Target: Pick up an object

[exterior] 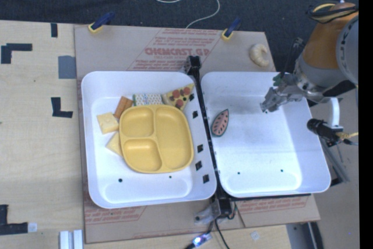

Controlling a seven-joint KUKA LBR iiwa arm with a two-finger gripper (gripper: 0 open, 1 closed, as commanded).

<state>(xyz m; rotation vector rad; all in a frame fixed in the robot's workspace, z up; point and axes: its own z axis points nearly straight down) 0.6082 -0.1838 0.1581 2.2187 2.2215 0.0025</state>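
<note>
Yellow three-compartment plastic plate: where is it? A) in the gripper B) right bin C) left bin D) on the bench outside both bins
C. The yellow three-compartment plastic plate lies flat in the left white bin, among small flat food-shaped toys at its upper-left edge, while the gripper is over the right white bin.
</note>
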